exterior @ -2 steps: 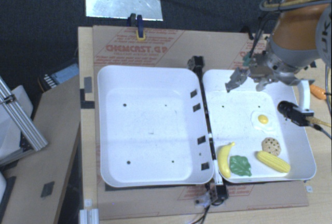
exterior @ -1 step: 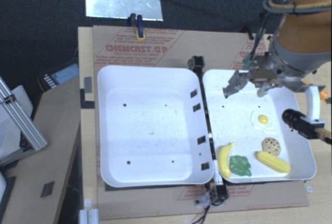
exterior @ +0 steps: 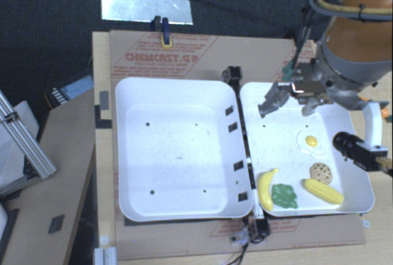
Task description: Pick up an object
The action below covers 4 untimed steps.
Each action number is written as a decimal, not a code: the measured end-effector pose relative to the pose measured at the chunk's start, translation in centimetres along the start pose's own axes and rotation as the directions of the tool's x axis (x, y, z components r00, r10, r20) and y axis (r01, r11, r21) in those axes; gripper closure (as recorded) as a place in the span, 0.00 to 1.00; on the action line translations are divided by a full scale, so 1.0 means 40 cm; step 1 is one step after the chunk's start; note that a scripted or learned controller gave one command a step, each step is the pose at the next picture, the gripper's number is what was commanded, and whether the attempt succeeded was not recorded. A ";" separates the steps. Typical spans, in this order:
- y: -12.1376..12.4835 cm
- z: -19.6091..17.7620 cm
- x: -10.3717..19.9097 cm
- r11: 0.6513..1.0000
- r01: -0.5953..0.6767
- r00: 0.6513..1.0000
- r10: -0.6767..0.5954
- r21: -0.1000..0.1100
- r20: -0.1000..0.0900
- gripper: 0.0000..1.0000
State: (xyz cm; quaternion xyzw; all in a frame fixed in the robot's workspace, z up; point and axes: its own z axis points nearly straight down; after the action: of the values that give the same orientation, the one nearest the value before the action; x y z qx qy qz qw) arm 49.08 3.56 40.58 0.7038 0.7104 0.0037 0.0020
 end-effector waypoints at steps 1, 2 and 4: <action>0.052 0.577 0.083 1.000 -0.007 1.000 0.007 0.021 0.003 0.00; 0.053 0.242 0.076 1.000 -0.005 1.000 0.005 -0.008 0.000 0.00; 0.345 0.208 0.399 1.000 0.002 1.000 -0.002 -0.011 -0.004 0.00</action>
State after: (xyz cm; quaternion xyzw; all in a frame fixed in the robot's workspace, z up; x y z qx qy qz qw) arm 62.79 19.68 32.41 0.7032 0.7109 0.0088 0.0043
